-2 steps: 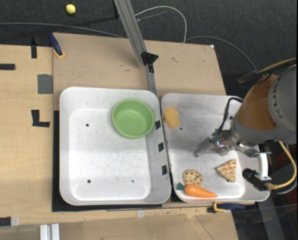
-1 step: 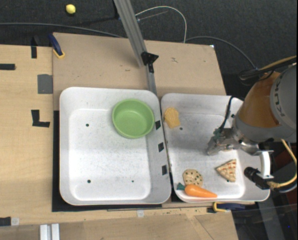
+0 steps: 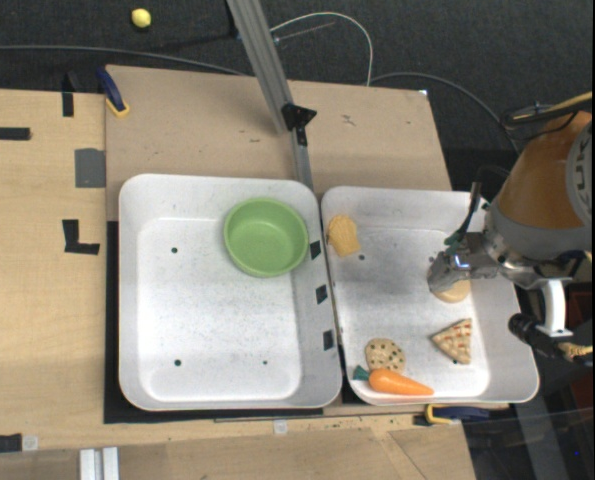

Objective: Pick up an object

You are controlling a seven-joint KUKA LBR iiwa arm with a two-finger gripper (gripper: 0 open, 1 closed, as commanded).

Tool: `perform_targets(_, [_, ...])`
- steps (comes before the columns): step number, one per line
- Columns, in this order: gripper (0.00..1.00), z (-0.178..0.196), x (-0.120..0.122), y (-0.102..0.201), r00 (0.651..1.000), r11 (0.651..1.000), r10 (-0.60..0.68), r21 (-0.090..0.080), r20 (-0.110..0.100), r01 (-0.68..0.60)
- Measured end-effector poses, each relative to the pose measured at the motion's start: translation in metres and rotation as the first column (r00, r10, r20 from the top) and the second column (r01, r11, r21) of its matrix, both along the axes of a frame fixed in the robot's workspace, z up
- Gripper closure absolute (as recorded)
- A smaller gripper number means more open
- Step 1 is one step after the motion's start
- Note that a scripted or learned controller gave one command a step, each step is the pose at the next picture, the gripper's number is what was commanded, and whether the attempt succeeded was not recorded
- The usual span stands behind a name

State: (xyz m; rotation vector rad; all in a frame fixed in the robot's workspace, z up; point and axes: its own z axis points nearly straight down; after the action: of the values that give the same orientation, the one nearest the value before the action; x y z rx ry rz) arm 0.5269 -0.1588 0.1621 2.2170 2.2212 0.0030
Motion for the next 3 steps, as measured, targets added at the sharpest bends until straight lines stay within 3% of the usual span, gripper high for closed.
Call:
perform_targets(2, [1.00,0.108,-0.007,-0.004,1.000,1.000,0.000,-0.001,0.001,0.000])
perform_targets(3, [1.00,0.096,-0.005,0.040,1.000,1.000,0.003,0.002,-0.005,-0.003])
